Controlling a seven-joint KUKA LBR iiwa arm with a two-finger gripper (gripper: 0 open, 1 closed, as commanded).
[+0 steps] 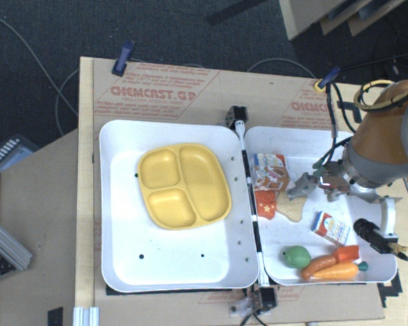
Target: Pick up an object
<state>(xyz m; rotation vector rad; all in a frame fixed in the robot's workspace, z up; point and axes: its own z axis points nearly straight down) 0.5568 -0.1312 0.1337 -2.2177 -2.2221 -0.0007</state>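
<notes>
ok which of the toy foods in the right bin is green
The round green toy, left of the carrot at the bin's near edge; the other items are orange, red or white.

Two bins side by side on table [84,185]. Left bin [114,257] holds tray [183,185]. Right bin [280,272] holds packet [271,174] at left, carton [330,227] mid-right, ball [296,256] and carrot [332,271] along front.

Brown, apparently cardboard-topped bench [195,88] under two white bins [117,208].

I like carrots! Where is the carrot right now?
The carrot lies at the near edge of the right bin, beside the green ball.
</notes>
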